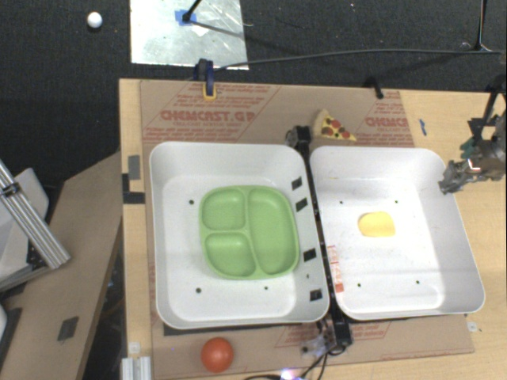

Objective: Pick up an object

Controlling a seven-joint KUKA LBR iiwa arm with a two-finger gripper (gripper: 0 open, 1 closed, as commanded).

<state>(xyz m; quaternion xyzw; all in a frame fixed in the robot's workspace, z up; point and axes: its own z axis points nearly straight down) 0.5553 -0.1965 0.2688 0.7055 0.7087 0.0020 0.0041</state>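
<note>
Over right bin (459,236) far rim: hand (455,176) hovering, grip state unclear, yellow object (376,225) apart.

my bench (261,109), brown board on top

two white bins (170,236) sit side by side; pizza slice toy (333,127) at twelve o'clock, red ball (217,354) at seven.

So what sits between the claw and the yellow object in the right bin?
Nothing: in the camera view, only bare white bin floor separates the claw from the soft yellow lump.

floor: dark black carpet (63,93), upper left
bench: tan cardboard sheet (261,105) with red print
corner: aluminium rail (32,220), left edge
</note>
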